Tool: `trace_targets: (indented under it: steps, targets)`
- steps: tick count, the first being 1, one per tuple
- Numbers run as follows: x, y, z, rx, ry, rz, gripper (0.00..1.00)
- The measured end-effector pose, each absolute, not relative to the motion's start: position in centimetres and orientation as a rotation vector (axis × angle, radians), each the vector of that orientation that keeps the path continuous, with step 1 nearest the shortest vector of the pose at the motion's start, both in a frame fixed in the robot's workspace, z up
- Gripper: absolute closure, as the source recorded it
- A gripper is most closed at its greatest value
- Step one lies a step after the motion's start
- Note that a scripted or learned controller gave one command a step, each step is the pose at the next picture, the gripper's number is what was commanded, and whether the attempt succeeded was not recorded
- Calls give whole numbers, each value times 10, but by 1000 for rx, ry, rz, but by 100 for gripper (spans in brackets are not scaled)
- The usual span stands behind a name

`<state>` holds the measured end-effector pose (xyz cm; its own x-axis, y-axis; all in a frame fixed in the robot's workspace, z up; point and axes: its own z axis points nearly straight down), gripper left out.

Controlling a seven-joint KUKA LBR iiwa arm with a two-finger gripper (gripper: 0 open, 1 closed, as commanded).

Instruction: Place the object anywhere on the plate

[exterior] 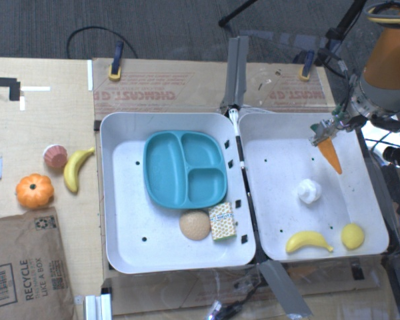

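Camera view: gripper (328, 131) clamped on carrot (330, 153), lifted over right bin (373, 239). Transport step, I'd say. Next: carry left, release over teal plate (185, 167).

You look down from one fixed camera above the bench (47, 132), slanting toward twelve o'clock; both bins (120, 245) fit within frame.

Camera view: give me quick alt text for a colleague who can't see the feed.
The gripper holds an orange carrot over the right bin, which holds a banana, a lemon and a white object. The blue plate sits in the left bin.
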<state>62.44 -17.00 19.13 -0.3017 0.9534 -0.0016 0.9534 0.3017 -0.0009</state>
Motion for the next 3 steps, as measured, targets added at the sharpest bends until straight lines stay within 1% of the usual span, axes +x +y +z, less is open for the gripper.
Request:
trace_targets:
  steps: [1, 2, 3]
  targets:
    - [623, -89, 194, 1912, 2493, -1, 100]
    - [620, -11, 191, 1494, 2764, -2, 100]
    - [608, 36, 191, 1633, 2686, -4, 100]
